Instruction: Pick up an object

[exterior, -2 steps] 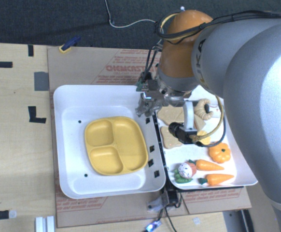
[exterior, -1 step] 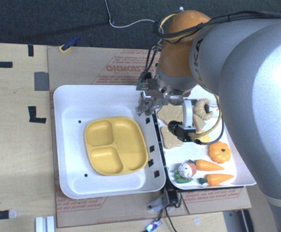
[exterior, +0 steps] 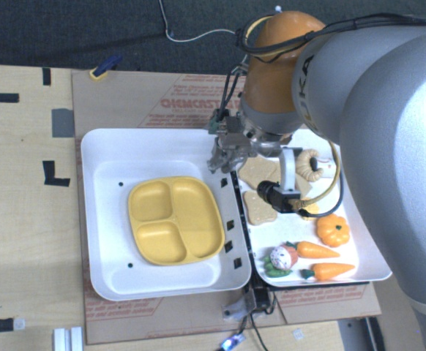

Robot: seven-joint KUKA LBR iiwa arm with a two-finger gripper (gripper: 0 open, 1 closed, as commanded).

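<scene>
- Jaws: can't tell their state; gripper (exterior: pixel 228 156) is buried under the wrist hardware, over the right bin (exterior: pixel 370 269) by the divider.
- Nearest candidate: tan flat piece (exterior: pixel 259 208), just below the gripper, toward the front edge.
- Carrots (exterior: pixel 318 251) and small pumpkin (exterior: pixel 333 230) sit further front-right, long axes roughly left-right.
- Yellow divided plate (exterior: pixel 175 219) lies in the left bin (exterior: pixel 99 196), off to the side.
- Judgement: short reach frontward beats crossing the divider.

Red print runs across the cardboard sheet (exterior: pixel 176 101) under the bins, at upper centre of the frame, but it is upside down and too blurred to read.
</scene>
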